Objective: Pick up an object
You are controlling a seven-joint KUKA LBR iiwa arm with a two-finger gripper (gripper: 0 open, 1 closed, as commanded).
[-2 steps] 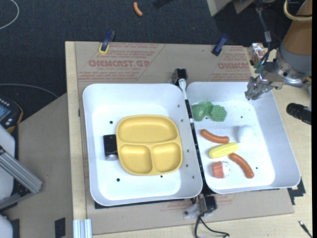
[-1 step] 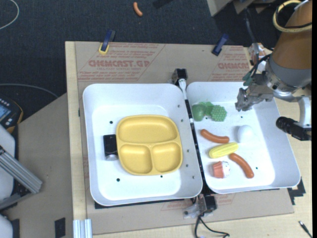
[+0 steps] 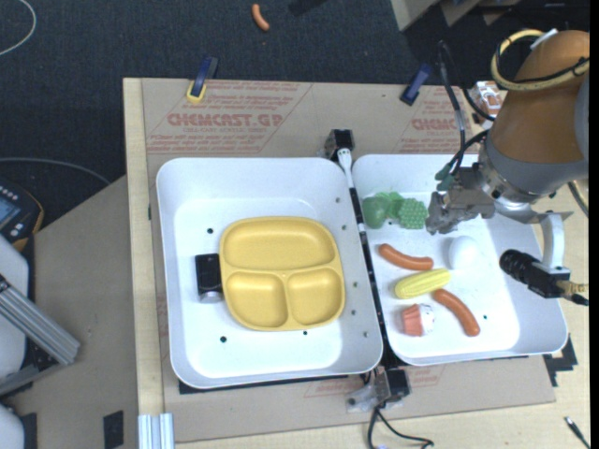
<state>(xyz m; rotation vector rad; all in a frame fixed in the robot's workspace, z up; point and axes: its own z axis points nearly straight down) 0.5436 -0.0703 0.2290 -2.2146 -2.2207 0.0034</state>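
The right bin (image 3: 538, 330) holds several toy foods. Two green pieces (image 3: 393, 210) lie at its back left. In front of them are an orange sausage (image 3: 405, 256), a yellow corn cob (image 3: 422, 282), a second sausage (image 3: 456, 311) and a small red and white piece (image 3: 416, 319). A white egg-like object (image 3: 461, 249) lies mid-bin. My gripper (image 3: 447, 217) hangs over the right bin, just right of the green pieces and just behind the white object. Nothing can be seen held in it.
The left bin (image 3: 178, 195) carries a yellow divided plate (image 3: 281, 271) with a small black block (image 3: 207, 275) at its left side. A black clip (image 3: 342, 144) sits at the back between the bins. An orange piece (image 3: 260, 17) lies on the dark floor.
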